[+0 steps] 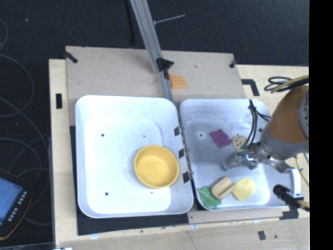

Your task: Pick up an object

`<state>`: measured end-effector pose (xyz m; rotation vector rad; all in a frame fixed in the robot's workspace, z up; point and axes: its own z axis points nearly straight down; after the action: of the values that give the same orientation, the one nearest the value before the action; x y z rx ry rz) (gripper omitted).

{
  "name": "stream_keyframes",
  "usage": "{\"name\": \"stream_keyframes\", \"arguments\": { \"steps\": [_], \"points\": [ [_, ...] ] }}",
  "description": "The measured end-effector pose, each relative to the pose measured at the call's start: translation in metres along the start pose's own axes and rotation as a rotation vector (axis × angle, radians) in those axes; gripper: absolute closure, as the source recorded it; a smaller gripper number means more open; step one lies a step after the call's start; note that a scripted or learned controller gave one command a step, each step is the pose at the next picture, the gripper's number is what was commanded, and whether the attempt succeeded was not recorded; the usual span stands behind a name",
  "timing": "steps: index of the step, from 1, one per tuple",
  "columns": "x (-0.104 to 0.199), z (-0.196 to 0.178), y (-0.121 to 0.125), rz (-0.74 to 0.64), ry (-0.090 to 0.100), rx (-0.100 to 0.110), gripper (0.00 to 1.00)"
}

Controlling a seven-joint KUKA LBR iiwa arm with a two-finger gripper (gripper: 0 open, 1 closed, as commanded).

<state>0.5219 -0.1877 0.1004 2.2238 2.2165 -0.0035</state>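
Note:
My gripper (235, 161) hangs low in the right bin (200, 116), at its middle right, below the arm's orange band. Just above it lies a small pale spotted cube (239, 141), and up-left of that a flat purple piece (220, 137). Toward the front of the same bin, a tan block (221, 187) leans on a green piece (207, 197), with a yellow round object (243, 189) beside it on the right. Those front objects sit a short way below the gripper. I see nothing held by the gripper.
The left bin (104, 119) holds a yellow bowl (155, 166) near its right wall. A grey metal rail (148, 33) slants down from the top to the gap between the bins. Cables run along the right bin's far right.

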Motion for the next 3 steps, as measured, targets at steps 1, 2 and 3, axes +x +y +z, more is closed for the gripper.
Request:
{"name": "stream_keyframes", "arguments": {
  "steps": [1,2,3],
  "points": [
    [-0.001,-0.012,0.001,0.006,0.000,-0.006,1.00],
    [0.001,-0.062,-0.006,0.002,0.001,-0.007,1.00],
    [-0.009,-0.110,-0.004,-0.002,0.000,-0.008,1.00]
  ]
}}
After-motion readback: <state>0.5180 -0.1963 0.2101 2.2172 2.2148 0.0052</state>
